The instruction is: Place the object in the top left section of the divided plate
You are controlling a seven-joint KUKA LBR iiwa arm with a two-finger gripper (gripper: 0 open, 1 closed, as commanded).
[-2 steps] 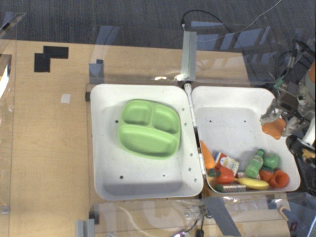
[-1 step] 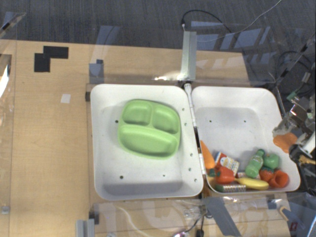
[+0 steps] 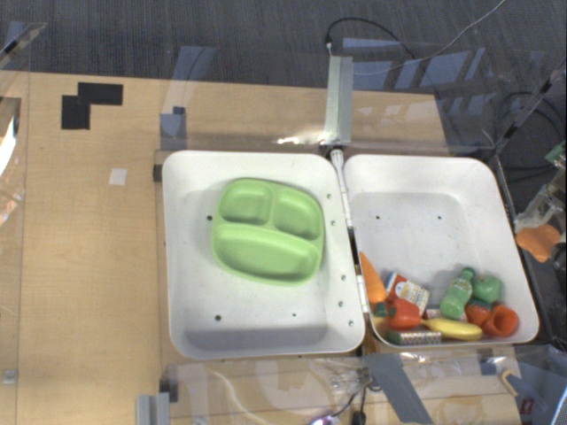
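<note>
I work in a robotics lab: my pale wooden desk [image 3: 80,264] carries two shallow white plastic bins [image 3: 425,193], clear plexiglass guard panels [image 3: 186,96], black loose cables [image 3: 416,47] over grey carpet [image 3: 177,16].

Nothing here is showing text that can be read. A small red and white carton [image 3: 410,290], lying among the toy foods in the right bin [image 3: 425,193], may be carrying a printed label, but it is appearing too small and blurred to make out any letters or numbers.
</note>
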